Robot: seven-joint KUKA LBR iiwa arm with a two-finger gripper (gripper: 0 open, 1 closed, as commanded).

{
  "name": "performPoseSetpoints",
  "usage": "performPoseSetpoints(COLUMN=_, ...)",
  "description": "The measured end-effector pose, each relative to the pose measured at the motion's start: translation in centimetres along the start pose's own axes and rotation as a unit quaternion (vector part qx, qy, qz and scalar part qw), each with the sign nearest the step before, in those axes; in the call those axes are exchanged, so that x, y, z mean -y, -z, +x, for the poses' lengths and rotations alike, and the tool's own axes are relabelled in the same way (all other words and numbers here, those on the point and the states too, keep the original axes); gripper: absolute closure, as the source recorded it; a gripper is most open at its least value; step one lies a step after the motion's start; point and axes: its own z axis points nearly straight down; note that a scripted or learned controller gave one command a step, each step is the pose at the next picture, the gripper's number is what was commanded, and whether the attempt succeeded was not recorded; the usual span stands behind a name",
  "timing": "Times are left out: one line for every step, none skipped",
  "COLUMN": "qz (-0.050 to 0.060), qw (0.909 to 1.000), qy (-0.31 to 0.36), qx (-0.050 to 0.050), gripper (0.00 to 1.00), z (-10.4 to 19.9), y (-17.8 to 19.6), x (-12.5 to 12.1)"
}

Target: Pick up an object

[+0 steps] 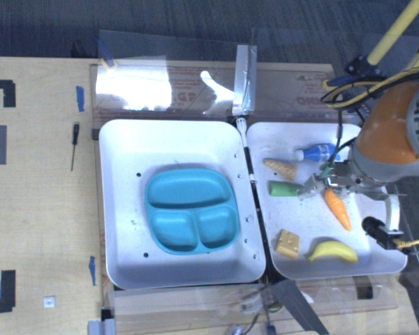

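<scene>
The end effector (320, 183) hangs low in the right bin (377, 135); whether it is apart or together cannot be told. The carrot (338, 209) lies just beside it on the near side, long axis slanting away toward the bin's front right, with the green block (285, 189) just to its left. The cone (280, 167), bottle (314, 153), cheese cube (288, 243) and banana (333, 251) ring it, leaving little open room.

Red print on the cardboard strip (307, 89) behind the right bin (384, 257), too blurred to read, no other legible text
</scene>
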Motion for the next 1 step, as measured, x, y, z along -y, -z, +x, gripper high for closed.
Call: performPoseSetpoints(qz=0.011, qw=0.9991, qy=0.040, qx=-0.004, gripper=0.00, z=3.83, y=-0.16, x=-1.87)
